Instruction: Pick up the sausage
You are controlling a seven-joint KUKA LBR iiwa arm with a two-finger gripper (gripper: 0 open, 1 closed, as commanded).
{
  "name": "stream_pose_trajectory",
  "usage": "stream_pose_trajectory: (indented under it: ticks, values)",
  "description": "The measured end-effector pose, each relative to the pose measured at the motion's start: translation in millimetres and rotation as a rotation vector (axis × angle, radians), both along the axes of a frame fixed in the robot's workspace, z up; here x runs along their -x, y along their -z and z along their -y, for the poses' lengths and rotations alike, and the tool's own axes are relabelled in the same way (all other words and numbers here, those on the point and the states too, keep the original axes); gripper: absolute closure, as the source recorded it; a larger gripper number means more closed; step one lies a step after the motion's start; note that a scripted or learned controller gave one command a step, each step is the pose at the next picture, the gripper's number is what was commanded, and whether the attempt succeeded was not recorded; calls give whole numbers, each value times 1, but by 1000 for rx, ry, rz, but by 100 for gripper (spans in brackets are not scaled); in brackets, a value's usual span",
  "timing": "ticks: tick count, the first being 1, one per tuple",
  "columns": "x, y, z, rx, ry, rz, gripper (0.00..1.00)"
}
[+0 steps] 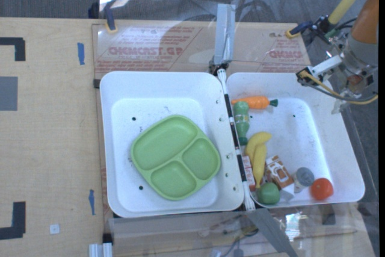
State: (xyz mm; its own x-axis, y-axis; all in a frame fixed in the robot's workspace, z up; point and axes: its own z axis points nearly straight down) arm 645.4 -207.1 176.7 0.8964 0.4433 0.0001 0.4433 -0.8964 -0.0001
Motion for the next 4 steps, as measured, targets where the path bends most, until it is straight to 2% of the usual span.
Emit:
stream_pose_trajectory:
  ticks: [1,2,4]
  values:
    - [9,89,-51,0,99,4,0]
    - [9,89,-47,0,258,5,0]
    - [9,89,-48,0,258,5,0]
